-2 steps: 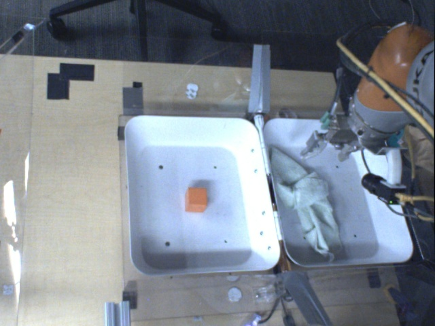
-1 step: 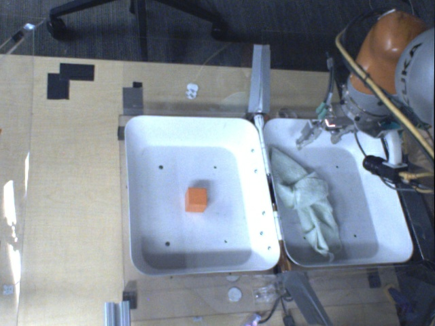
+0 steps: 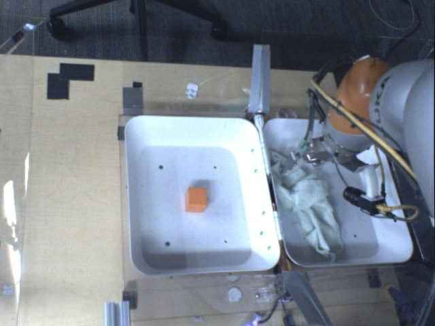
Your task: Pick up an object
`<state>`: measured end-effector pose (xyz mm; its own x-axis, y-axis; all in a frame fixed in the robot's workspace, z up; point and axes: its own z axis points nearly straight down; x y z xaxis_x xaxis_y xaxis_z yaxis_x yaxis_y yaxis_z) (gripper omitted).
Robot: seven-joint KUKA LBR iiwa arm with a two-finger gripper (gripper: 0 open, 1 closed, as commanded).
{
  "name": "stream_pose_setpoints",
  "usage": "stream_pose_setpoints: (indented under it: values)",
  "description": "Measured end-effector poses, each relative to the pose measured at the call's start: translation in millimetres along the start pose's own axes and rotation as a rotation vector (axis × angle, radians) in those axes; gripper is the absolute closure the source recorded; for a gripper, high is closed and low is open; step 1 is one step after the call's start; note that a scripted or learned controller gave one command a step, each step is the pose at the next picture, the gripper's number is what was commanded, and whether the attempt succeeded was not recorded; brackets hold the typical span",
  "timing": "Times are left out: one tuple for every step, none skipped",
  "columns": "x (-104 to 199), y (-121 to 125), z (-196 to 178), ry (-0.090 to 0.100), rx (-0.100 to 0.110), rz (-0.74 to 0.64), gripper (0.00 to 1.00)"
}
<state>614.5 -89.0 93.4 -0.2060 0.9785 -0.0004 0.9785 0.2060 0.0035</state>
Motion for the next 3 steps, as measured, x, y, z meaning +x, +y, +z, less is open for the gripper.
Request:
stream_pose_setpoints:
  values:
    - [-15.7, 2.0, 5.1, -0.001, -0.009, 0.293, 0.00]
    - [-16.6, 4.6, -4.6, -0.003, -0.013, 0.291, 1.00]
    - [-23.8, 52.6, -134.0, -0.002, 0.002, 0.340, 1.00]
